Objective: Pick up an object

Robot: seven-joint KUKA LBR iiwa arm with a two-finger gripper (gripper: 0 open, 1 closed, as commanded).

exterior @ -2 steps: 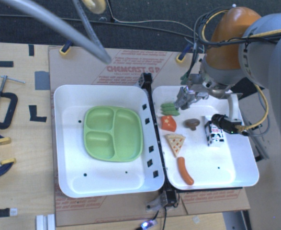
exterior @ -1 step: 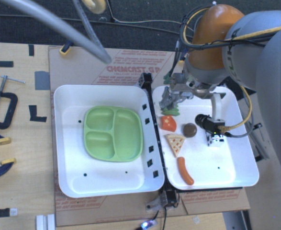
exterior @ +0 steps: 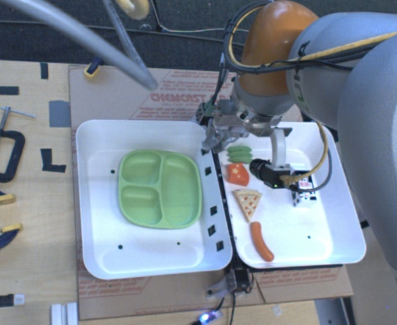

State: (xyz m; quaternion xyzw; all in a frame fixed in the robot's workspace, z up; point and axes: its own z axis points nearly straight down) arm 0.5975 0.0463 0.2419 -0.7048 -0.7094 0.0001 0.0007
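Note:
In the right bin [exterior: 333, 239] lie a green toy vegetable [exterior: 239, 154], a red strawberry-like piece [exterior: 237, 175], a pizza slice [exterior: 248, 203] and a red sausage [exterior: 262, 242]. My gripper [exterior: 220, 138] hangs over the bin's left upper corner, right above the green piece and by the wall between the bins. The arm's wrist hides the fingertips. Nothing shows held between them.
A green divided plate [exterior: 161, 188] lies in the left bin [exterior: 103, 249]. Black clips sit along the wall between the bins. Clamps lie on the bench at far left [exterior: 5, 154]. A black cable and connector [exterior: 279, 176] hang over the right bin.

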